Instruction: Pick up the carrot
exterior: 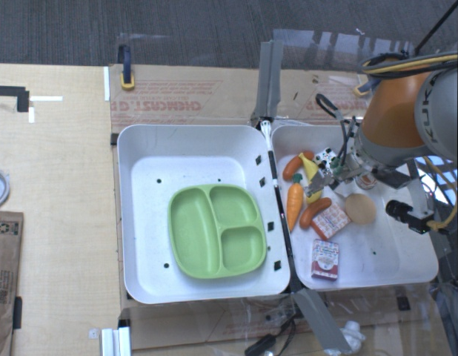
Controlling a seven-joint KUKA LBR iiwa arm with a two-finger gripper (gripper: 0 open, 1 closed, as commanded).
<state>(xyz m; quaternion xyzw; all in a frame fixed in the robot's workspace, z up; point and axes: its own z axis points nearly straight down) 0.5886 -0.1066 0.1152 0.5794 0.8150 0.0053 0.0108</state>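
The carrot, orange with a small green top, lies lengthwise near the left wall of the right bin. My gripper hangs over the cluster of toy food just right of the carrot's upper end, low over the bin. The grey arm with its orange band reaches in from the right behind it. Nothing shows as lifted off the bin floor.
Around the carrot lie a red sausage, an orange-red piece, a yellow banana, a tan round cookie, a red box and a red packet. The left bin holds a green divided plate.
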